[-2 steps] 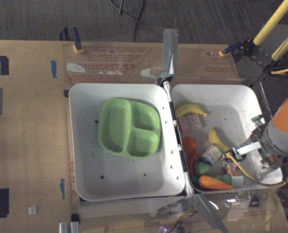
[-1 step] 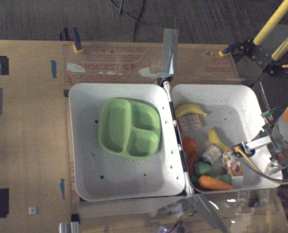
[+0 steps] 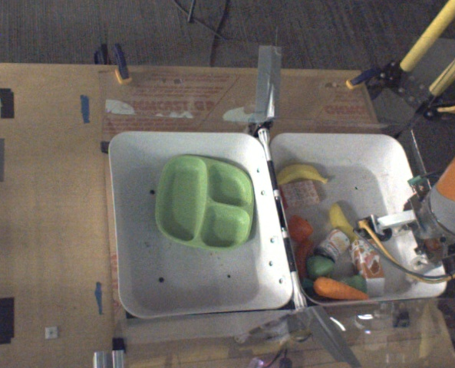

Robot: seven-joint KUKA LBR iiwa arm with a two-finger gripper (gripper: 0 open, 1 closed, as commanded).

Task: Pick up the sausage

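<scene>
Sausage (image 3: 303, 250), a reddish-brown piece, lies in the right white bin (image 3: 365, 150) along its left wall. It sits just below a red item (image 3: 300, 227), beside a small can (image 3: 333, 244) and above a green item (image 3: 319, 266). An orange carrot (image 3: 341, 288) lies near the front wall and a banana (image 3: 302, 175) towards the back. The gripper (image 3: 434, 244) is over the bin's right side, well apart from the sausage. Whether it is grasping anything cannot be told. The left bin (image 3: 135, 282) holds a green divided plate (image 3: 204, 202).

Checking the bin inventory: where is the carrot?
The carrot lies in the right-hand bin by its near wall, just below the green vegetable and the carton.
</scene>
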